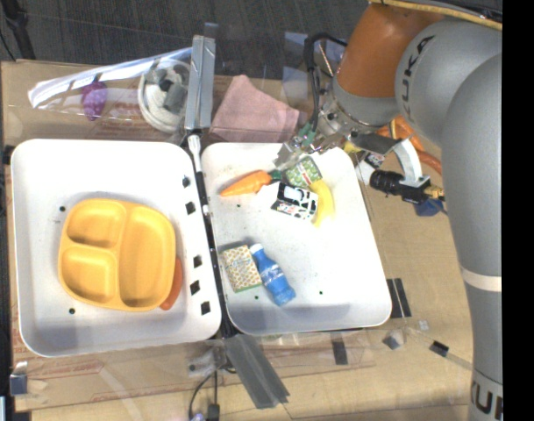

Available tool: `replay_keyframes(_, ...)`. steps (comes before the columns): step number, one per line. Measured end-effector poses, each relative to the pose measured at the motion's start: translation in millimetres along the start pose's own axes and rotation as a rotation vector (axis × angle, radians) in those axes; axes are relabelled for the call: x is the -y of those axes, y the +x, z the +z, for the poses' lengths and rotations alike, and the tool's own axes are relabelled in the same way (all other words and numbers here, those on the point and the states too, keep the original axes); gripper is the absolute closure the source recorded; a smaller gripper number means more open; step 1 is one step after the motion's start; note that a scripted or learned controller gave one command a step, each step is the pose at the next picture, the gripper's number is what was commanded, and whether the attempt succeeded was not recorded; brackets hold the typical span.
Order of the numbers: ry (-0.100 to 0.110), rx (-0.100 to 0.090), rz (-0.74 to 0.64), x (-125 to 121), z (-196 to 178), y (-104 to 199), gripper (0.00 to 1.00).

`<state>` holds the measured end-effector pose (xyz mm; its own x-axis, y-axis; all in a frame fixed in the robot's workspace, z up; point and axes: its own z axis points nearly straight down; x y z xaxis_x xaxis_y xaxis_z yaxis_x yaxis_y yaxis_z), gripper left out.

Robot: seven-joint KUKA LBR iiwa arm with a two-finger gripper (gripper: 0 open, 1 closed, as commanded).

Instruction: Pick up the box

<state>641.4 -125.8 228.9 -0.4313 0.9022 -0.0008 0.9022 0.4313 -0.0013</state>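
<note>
The box (239, 267) lay unlifted at about 7 o'clock in the right bin (354, 261), touching a blue bottle (273, 277), while the gripper (303, 150) hovered well apart near 12 o'clock above a carrot (245, 182), leaving the whole pick undone.

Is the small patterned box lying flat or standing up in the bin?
Lying flat: the box shows its broad patterned face upward on the right bin floor.

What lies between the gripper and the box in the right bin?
In the camera view, between gripper and box lie a carrot and a black-and-white card.
</note>
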Motion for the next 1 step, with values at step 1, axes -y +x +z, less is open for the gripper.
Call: replay_keyframes(1,0.001,-0.001,-0.115,76.9,6.4,-34.4,1.00)
